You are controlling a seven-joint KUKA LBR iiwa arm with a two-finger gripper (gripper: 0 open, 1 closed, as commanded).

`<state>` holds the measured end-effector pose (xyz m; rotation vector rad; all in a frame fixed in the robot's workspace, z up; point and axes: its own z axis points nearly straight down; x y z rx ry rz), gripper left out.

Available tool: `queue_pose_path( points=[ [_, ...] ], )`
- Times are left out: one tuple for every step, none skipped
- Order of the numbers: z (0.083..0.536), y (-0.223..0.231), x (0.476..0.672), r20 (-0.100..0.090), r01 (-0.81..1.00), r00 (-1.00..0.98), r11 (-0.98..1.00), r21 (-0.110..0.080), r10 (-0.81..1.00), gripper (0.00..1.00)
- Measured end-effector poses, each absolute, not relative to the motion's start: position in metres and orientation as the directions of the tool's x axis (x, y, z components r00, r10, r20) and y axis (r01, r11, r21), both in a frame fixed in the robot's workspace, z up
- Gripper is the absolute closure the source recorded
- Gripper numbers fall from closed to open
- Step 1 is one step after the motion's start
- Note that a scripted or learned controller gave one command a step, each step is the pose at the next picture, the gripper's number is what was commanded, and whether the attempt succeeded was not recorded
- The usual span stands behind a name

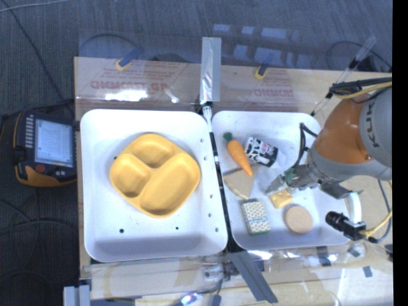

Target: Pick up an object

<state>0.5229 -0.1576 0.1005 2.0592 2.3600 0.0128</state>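
Note:
The right bin [319, 123] holds several small items. An orange carrot [239, 156] lies near its left wall, and a black-and-white patterned piece [261, 150] sits just to the carrot's right. Below the carrot lies a flat tan piece [238, 182]. A green-and-white checked block [255, 216] and a round tan disc [298, 219] rest near the front wall. A small yellow wedge [280, 199] lies between them. My gripper [285, 182] hangs low in the bin, just above the yellow wedge and right of the tan piece. I see nothing held in it.
The left bin [95, 234] carries a yellow three-part dish [155, 173] at its middle. A handheld pendant [44, 148] lies left of the bench. The arm's grey body and orange band [341, 139] cover the right bin's right side.

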Motion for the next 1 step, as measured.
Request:
queue_pose_path(
  points=[
    [0.2175,-0.1508,0.5151,-0.002,0.997,-0.073,0.073,-0.001,0.997,1.00]
  ],
)
